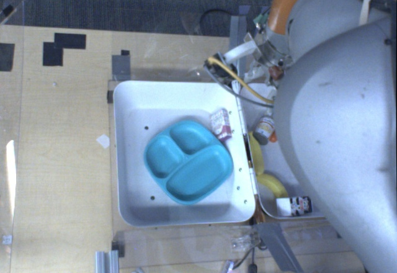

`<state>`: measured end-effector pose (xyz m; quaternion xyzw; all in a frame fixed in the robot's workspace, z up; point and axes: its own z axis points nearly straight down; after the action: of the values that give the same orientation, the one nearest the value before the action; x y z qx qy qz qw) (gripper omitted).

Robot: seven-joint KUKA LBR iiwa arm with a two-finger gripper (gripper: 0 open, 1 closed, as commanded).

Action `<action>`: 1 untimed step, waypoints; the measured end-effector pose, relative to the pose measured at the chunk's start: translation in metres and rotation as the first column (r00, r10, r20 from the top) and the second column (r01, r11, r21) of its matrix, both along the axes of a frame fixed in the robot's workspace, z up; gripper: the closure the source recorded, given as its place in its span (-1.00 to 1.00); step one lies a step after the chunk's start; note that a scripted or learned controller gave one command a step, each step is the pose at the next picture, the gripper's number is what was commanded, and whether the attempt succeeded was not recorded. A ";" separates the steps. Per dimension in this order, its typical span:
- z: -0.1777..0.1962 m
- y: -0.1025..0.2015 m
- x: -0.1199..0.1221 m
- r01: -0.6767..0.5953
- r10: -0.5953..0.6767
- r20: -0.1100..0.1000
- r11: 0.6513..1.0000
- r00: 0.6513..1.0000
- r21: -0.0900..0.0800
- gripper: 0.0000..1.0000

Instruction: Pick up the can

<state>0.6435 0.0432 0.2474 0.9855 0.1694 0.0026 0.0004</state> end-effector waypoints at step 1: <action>-0.063 -0.003 -0.012 0.012 -0.012 -0.005 1.000 1.000 0.000 -1.00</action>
<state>0.6312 0.0403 0.1845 0.9866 0.1633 0.0002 -0.0002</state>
